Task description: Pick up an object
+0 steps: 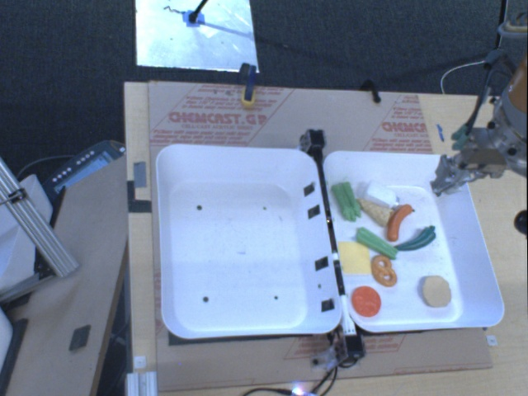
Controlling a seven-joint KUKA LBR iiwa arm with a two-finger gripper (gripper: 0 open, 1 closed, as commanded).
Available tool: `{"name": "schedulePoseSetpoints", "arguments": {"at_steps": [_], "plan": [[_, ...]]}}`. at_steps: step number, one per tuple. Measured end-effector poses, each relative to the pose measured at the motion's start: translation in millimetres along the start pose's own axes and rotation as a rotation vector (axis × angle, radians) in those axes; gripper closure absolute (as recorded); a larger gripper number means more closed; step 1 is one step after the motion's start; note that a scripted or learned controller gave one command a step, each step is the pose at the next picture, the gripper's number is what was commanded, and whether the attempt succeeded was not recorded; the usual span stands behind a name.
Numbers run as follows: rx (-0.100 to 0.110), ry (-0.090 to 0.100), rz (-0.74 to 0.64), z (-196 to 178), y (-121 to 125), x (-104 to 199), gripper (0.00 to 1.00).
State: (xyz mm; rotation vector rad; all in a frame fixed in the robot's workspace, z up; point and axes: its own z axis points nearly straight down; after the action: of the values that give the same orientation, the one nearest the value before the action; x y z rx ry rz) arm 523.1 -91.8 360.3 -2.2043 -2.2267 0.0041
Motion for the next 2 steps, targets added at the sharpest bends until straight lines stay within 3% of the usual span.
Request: {"name": "schedulePoseSetpoints", "arguments": {"at_steps": [1, 2], "plan": [[-0.030, -0.005, 0.001, -180, -8, 35, 1.00], [-0.010, -0.004, 0.004, -150, 9, 58, 1.00]]}}
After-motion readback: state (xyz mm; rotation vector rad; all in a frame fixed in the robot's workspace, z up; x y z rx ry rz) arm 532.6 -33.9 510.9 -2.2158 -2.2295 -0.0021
